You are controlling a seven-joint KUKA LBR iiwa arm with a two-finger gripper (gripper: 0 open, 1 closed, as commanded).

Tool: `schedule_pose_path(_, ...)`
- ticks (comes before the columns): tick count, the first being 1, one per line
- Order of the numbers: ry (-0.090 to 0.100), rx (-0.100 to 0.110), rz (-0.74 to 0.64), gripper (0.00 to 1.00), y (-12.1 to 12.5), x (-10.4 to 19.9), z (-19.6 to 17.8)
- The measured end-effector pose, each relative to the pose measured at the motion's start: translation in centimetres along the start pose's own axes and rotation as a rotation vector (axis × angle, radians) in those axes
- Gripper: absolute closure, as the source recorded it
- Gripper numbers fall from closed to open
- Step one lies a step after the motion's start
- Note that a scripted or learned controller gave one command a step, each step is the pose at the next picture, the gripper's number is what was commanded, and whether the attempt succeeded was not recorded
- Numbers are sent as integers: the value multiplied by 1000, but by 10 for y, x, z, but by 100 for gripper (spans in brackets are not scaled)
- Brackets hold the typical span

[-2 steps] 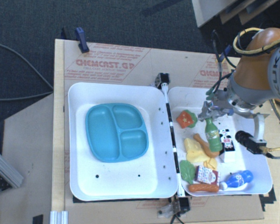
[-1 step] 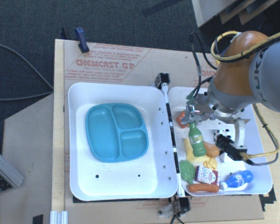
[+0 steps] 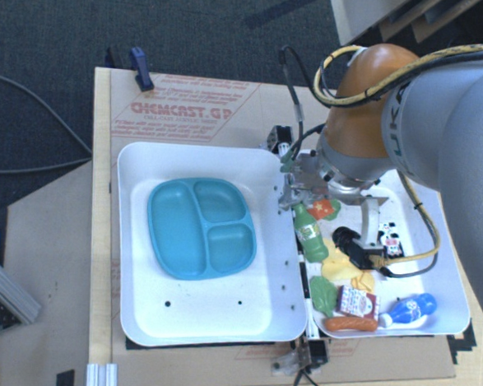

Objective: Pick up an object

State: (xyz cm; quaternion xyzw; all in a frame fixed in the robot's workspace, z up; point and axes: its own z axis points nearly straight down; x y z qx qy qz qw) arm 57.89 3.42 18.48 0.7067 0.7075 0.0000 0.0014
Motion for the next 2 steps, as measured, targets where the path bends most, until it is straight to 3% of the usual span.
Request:
schedule_pose_path(1,1,0,1,100,68,-24,-1)
schedule_pose_path(2,0,-1,0,100,79,-4,0)
